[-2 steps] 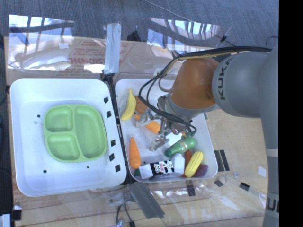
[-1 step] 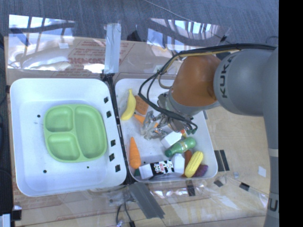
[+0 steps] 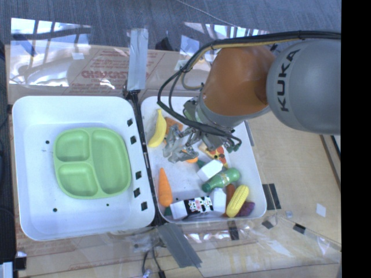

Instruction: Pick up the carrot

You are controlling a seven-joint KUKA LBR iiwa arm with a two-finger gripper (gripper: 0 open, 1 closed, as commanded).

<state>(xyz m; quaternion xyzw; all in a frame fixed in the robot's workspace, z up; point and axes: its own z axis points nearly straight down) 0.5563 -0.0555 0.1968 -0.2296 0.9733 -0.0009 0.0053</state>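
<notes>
The carrot point(image 3: 164, 187) is orange and tapered. It lies on the floor of the right bin point(image 3: 181, 181) along its left wall, pointing up the view. My gripper point(image 3: 179, 144) hangs low in the same bin, above and slightly right of the carrot's tip and apart from it. Just right of a yellow banana point(image 3: 156, 129), the gripper's metal parts sit under the orange wrist band point(image 3: 237, 80). Nothing of the carrot is covered.
A green three-part plate point(image 3: 93, 162) lies in the left bin point(image 3: 26, 155). The right bin also holds a corn cob point(image 3: 237, 200), a green vegetable point(image 3: 220, 179), a white block point(image 3: 208, 169), a black-and-white carton point(image 3: 196, 206) and small orange pieces point(image 3: 217, 152).
</notes>
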